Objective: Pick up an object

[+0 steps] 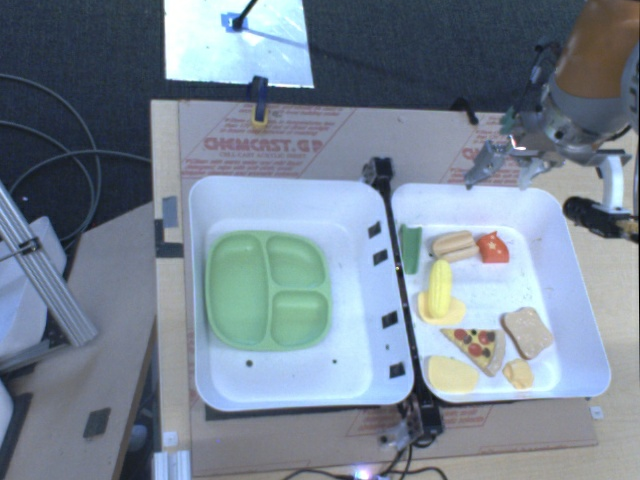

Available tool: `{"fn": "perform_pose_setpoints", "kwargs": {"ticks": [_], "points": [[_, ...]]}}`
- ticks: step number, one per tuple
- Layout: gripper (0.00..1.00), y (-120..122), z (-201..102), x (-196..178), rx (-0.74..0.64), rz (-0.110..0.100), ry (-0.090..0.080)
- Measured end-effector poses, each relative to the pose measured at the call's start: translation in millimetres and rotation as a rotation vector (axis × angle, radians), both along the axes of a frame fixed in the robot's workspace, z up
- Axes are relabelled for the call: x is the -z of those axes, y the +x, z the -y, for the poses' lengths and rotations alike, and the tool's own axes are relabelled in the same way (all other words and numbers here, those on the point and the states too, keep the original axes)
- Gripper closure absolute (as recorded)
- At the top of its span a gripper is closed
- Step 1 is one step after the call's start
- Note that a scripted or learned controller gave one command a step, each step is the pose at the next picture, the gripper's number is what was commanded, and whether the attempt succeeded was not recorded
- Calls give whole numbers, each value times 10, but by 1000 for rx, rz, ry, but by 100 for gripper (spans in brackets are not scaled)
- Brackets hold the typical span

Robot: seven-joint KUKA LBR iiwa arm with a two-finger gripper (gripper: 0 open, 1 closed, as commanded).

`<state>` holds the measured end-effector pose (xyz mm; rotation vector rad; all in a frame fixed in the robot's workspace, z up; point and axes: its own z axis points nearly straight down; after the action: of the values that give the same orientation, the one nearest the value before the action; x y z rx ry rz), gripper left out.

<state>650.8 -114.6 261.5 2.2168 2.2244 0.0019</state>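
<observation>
The right bin (570,268) holds toy food: a green piece (410,247), a hot dog (452,245), a red piece (492,249), a yellow corn cob (440,288), a pizza slice (478,347), a slice of toast (527,331), a yellow wedge (452,374) and a small yellow chunk (518,373). My gripper (505,168) hangs over the far rim of this bin, above and behind the hot dog and the red piece. Its fingers stand apart with nothing between them.
The left bin (220,203) holds a green divided plate (267,290). A black hinge strip (392,268) runs between the two bins. Cardboard lies under both. A shiny metal sheet (238,26) lies at the far left, and cables (60,183) trail on the left.
</observation>
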Motion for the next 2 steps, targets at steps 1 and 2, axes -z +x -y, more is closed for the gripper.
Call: {"fn": "perform_pose_setpoints", "kwargs": {"ticks": [1, 2], "points": [[0, -651, 353, 642, 7, -9, 1], [0, -1523, 664, 1662, -2, 6, -3]]}}
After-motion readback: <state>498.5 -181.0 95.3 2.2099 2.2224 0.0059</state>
